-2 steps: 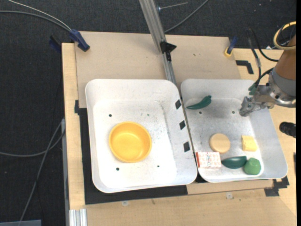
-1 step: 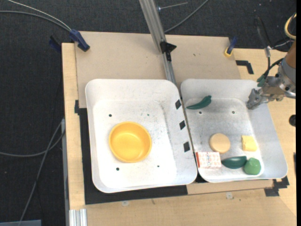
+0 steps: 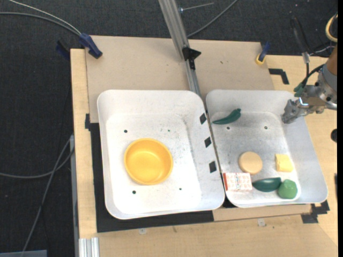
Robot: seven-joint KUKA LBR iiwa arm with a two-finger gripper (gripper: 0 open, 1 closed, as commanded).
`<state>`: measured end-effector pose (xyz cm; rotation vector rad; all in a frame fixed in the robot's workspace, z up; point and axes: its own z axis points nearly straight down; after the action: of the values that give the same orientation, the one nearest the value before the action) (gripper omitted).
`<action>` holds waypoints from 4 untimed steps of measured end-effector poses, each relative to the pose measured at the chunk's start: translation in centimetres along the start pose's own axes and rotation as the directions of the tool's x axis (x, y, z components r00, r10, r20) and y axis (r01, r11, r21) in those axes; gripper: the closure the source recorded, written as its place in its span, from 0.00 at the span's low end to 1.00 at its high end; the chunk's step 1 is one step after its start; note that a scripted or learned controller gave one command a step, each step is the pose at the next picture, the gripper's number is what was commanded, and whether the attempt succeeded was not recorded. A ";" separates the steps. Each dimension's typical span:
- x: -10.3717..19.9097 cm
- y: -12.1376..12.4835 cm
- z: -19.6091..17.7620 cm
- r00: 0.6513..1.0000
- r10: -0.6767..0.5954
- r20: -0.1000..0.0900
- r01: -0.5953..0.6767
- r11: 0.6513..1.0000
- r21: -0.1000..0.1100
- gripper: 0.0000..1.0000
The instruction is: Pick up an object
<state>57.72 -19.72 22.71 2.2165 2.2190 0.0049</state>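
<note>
The pickable objects sit in the right bin (image 3: 308,159): a tan disc (image 3: 250,162) at centre, a yellow block (image 3: 284,163) at its 3 o'clock, a red-and-white packet (image 3: 237,182), a dark green pod (image 3: 266,184) and a light green lump (image 3: 288,189) along the 6 o'clock edge, and a green pepper-like piece (image 3: 227,116) near 11 o'clock. The crowded lower group risks a nudge or a pinch on two items. The gripper (image 3: 292,111) hovers over the bin's 2 o'clock corner; how wide it stands cannot be told. The arm is cut off at the frame edge. A yellow bowl (image 3: 148,160) rests in the left bin (image 3: 155,103).
</note>
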 end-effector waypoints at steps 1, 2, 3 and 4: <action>4.8 -0.3 0.6 1.000 -0.003 -0.008 0.003 1.000 0.014 1.00; 11.4 -0.6 0.0 1.000 -0.006 -0.011 0.006 1.000 0.017 1.00; 17.9 -0.9 -0.9 1.000 -0.007 -0.010 0.007 1.000 0.015 1.00; 24.5 -1.9 -0.9 1.000 -0.007 -0.008 0.007 1.000 0.020 1.00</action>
<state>55.80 4.74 23.52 2.2229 2.2411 -0.0085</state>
